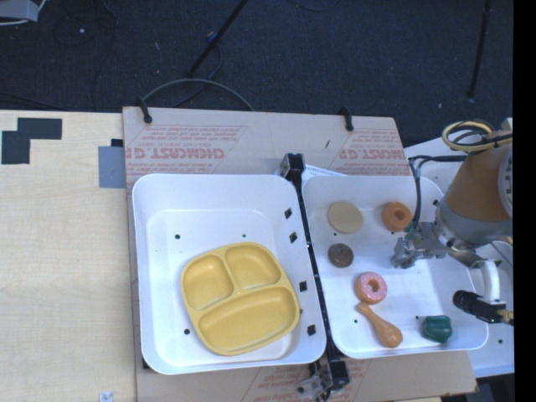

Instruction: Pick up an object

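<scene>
The right bin (423, 287) holds several small things. A tan round disc (344, 217) and an orange donut (396, 216) lie near its far side. A small brown disc (340, 255) sits near the left wall. A pink donut (370, 287) lies in the middle, with a tan wooden spoon-like piece (381, 325) just below it. A dark green object (436, 328) rests near the front right corner. My gripper (407, 253) hangs low over the bin's right half, just below the orange donut and to the upper right of the pink donut, with nothing seen in it.
The left bin (159, 224) holds a yellow divided plate (240, 296). A black divider (306, 258) runs between the two bins. Cardboard (251, 145) lies behind them, and the arm (477, 195) comes in over the right bin's right wall.
</scene>
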{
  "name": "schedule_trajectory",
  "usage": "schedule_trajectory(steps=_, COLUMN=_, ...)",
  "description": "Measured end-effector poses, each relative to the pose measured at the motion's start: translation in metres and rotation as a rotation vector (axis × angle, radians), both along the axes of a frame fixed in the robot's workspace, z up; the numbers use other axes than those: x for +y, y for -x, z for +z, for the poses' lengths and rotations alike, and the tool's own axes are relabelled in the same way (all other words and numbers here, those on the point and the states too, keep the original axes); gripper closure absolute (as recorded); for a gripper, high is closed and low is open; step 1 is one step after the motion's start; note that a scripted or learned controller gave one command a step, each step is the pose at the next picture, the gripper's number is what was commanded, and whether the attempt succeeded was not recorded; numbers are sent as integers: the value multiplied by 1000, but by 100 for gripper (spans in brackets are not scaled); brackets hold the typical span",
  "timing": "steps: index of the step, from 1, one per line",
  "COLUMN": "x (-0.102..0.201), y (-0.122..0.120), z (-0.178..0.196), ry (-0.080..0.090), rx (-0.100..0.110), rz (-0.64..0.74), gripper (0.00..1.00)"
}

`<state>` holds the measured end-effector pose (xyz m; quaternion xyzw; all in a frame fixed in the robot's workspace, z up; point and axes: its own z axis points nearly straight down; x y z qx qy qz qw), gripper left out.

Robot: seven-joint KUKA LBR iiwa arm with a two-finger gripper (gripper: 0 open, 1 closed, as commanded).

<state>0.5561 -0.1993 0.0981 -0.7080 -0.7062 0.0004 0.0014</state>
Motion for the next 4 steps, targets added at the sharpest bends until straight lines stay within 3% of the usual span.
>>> schedule_trajectory(steps=2, x=-4, y=8, z=108, ry=2, rx=-5, rz=4, gripper=100)
schedule_trajectory(steps=4, x=108, y=-7, z=104, ry=-1, rx=1, rz=6, gripper=100)
